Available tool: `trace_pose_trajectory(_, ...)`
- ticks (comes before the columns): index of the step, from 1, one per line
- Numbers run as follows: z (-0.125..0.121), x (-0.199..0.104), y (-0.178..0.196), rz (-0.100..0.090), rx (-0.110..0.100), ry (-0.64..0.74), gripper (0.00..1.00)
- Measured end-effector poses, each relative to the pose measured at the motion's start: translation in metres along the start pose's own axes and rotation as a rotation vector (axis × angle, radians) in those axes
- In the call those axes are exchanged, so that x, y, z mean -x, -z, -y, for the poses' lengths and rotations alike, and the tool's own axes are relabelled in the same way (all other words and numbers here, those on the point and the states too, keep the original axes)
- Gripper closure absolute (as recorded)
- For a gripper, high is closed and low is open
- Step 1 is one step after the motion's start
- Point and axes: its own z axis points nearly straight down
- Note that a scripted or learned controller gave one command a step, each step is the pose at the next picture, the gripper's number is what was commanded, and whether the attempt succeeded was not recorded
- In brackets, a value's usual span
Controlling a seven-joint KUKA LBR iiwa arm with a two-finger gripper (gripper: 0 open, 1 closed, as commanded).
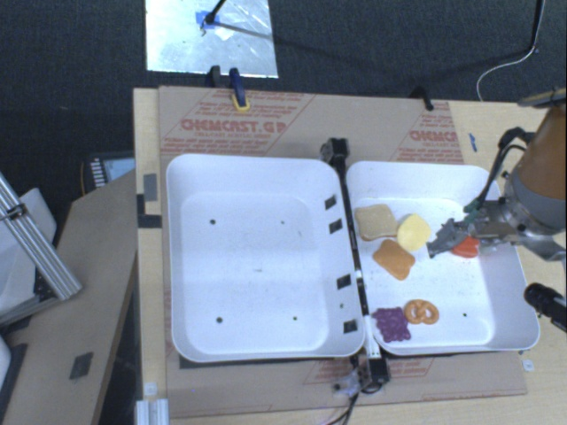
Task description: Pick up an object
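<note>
Reached in low over the right bin [509, 326], gripper [443, 240] hard beside a red piece [467, 248] — still the approach, by the look of it, nothing lifted. Fingers' state: impossible to tell. Needed next, likely: settle over one item, close, rise. Smooth white plastic bins; flat tan toast [376, 221], orange block [393, 258], round yellow lump [414, 233], knobbly purple grapes [392, 323], twisted pretzel [421, 312].
</note>
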Motion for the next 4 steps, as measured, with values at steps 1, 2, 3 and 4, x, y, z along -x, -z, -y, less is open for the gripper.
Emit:
trace_pose_trajectory(1, -0.001, 0.000, 0.011, 0.001, 0.003, 0.002, 1.00)
trace_pose_trajectory(2, -0.023, -0.124, 0.091, -0.005, 0.010, 0.014, 1.00)
trace_pose_trajectory(3, -0.017, -0.197, 0.169, -0.005, 0.009, 0.009, 1.00)
trace_pose_trajectory(4, 0.006, -0.231, 0.189, -0.003, 0.002, 0.005, 1.00)
